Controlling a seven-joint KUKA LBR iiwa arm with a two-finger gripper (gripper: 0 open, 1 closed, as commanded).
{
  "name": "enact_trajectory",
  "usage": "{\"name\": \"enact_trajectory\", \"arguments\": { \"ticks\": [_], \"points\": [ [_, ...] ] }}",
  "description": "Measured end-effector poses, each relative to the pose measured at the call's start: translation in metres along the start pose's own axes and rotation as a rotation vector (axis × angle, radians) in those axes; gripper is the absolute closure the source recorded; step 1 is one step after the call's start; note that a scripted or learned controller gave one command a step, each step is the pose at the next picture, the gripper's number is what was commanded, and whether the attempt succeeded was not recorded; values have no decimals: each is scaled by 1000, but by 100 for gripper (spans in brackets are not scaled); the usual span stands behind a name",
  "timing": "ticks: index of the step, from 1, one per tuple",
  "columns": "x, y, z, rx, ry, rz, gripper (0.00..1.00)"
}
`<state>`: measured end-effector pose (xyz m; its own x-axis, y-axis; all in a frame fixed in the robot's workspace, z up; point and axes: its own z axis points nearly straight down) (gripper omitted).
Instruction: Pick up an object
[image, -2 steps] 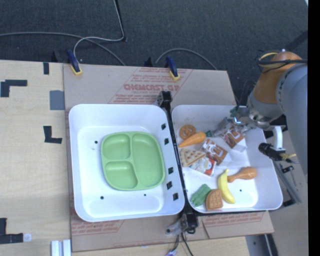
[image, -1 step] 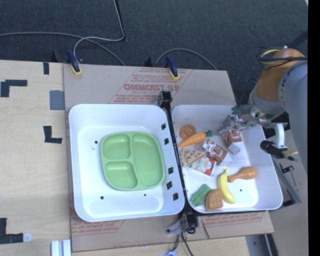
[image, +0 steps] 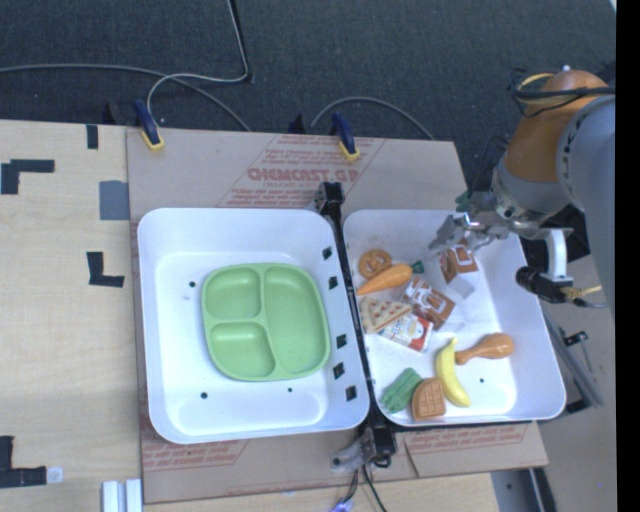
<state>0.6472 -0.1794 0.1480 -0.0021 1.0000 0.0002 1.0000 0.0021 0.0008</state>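
The gripper (image: 462, 232) hangs over the far corner of the right bin (image: 535, 400); whether it is open or closed cannot be told, and nothing visibly sits in its grasp. Just beneath and beside it lies a small brown-and-white packet (image: 459, 263). Near that are a pretzel (image: 375, 262), a carrot (image: 386, 279), a cracker-like wedge (image: 384, 314) and a red-and-white wrapper (image: 424, 312). Toward the near edge lie a drumstick (image: 484, 349), a banana (image: 451, 373), a waffle (image: 429, 398) and a green piece (image: 401, 390).

The left bin (image: 170, 400) holds a green divided plate (image: 266, 321). Both bins sit on a cardboard sheet (image: 300, 170) clamped to a wooden bench (image: 50, 330), with dark carpet (image: 350, 50) and cables beyond.

The arm (image: 550, 140) reaches in from the right, orange band uppermost, wrist bent down toward the bin.
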Motion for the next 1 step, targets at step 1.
{"name": "enact_trajectory", "arguments": {
  "ticks": [1],
  "points": [
    [102,-33,-36,2,1,-1,100]
  ]
}}
